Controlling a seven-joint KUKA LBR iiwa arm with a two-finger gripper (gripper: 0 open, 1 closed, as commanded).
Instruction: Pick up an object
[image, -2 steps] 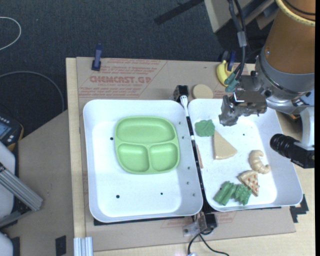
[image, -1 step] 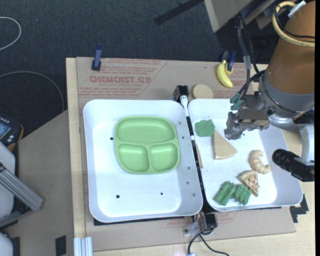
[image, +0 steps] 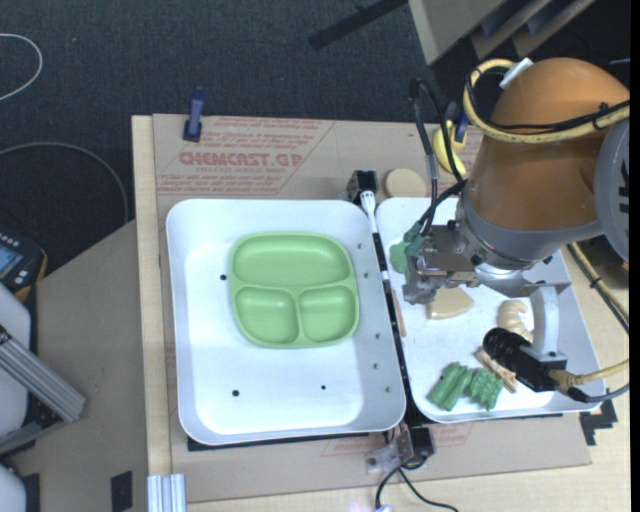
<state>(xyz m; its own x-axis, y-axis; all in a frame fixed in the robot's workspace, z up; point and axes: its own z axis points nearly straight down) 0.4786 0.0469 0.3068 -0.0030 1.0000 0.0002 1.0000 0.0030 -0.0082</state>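
My gripper (image: 428, 285) hangs low over the left part of the right bin (image: 425, 345), under the grey and orange arm. A pale cream piece (image: 452, 304) lies just below and to the right of it, close to or touching it. A dark green thing (image: 407, 252) peeks out at the gripper's upper left, partly hidden by it. Another cream piece (image: 517, 316) lies further right. A green ridged object (image: 466, 387) rests near the bin's front edge. The arm hides the back of this bin.
The left bin (image: 200, 330) holds a light green divided plate (image: 295, 288). A tan round thing (image: 405, 183) sits on the bench behind the right bin. The wall between the bins runs just left of the gripper.
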